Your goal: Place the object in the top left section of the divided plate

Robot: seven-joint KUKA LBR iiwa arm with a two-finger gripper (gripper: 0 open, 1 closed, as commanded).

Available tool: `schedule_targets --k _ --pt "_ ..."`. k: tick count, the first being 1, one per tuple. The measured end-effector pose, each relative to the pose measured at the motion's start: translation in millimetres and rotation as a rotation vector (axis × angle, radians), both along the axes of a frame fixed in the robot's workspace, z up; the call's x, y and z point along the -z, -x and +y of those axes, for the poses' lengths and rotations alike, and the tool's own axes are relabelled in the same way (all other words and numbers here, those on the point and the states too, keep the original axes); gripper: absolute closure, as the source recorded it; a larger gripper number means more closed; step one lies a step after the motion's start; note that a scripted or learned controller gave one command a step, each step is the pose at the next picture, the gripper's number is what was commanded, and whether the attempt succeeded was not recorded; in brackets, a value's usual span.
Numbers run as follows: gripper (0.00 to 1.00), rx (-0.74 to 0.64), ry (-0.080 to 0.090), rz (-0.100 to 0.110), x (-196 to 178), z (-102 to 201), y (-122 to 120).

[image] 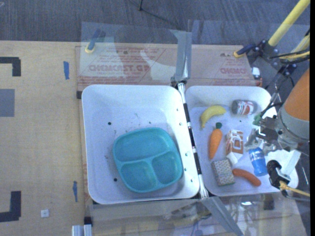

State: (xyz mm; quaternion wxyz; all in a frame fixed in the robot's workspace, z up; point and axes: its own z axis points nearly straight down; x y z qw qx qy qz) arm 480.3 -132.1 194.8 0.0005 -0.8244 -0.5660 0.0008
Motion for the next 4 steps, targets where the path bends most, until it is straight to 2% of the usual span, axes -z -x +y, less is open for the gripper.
schedule_targets --k 1,2,3,4 --pt "1.00 -0.287 0.001 -0.003 -28.0 77.3 -22.3" --pt "1.00 -0.087 0.000 -0.001 -54.9 157.9 1.1" --pt "1.00 -0.106 -0.001 0.003 -22.3 220.1 -0.5" --pt "0.00 -0.106 -0.001 0.002 -22.4 220.0 -0.5"
